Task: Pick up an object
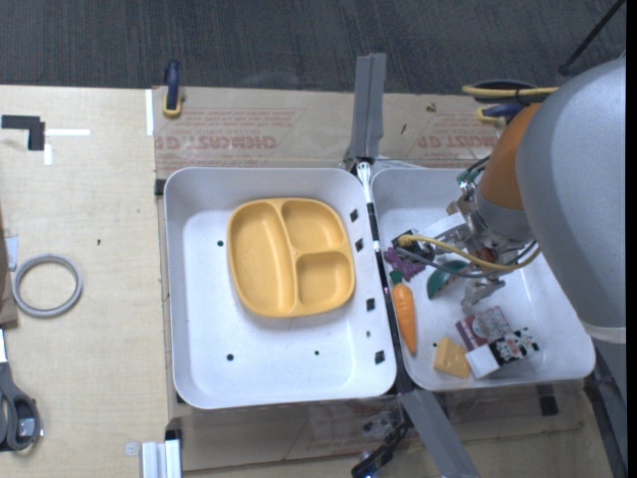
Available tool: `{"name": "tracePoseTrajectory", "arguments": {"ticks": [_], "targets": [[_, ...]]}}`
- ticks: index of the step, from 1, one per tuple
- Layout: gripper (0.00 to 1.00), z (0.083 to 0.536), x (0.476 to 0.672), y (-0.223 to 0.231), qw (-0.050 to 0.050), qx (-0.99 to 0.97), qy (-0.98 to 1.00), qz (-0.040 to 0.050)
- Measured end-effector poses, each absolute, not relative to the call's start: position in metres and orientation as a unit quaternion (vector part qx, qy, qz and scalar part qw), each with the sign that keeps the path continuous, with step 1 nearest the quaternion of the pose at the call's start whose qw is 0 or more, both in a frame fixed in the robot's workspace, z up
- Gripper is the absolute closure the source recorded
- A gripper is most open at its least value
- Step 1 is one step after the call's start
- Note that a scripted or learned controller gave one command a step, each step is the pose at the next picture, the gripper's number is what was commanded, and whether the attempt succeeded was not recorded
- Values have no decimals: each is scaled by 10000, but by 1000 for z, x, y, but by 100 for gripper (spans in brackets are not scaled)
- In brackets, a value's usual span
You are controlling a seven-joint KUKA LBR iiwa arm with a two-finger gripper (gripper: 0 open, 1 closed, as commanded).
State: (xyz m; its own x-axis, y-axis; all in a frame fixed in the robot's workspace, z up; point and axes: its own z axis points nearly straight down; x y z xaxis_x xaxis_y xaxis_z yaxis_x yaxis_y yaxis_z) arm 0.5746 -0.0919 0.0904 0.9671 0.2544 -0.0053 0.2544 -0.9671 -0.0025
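Your grey two-finger gripper (468, 267) hangs low over the right-hand shallow white plastic bin (557, 366), amid yellow cabling below the orange-banded wrist, and you cannot tell from this slanted view how it is set or whether it holds anything. The likeliest target, judging by what lies closest, is the small dark teal plastic piece (439, 283), which sits just to the left of the gripper and slightly nearer to you, almost under it; its outline is too small to give a clear long axis. A purple toy cluster (405, 259) lies just beyond that, further left. The orange plastic carrot (404, 317) lies further left and nearer, its long axis running near to far along the bin's left wall. A yellow wedge of toy cheese (451, 358) and a small white printed packet (503, 347) sit near the front edge. The yellow three-compartment plastic tray (291, 257) lies in the left-hand white bin (199, 366), well apart.
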Motion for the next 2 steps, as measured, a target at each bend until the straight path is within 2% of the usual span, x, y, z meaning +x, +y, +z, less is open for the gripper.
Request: {"name": "tracePoseTrajectory", "arguments": {"ticks": [1, 2], "targets": [[0, 100, 636, -111, 2, -9938, -1109, 22], [0, 90, 571, -104, 10, -9951, -987, 27]]}}
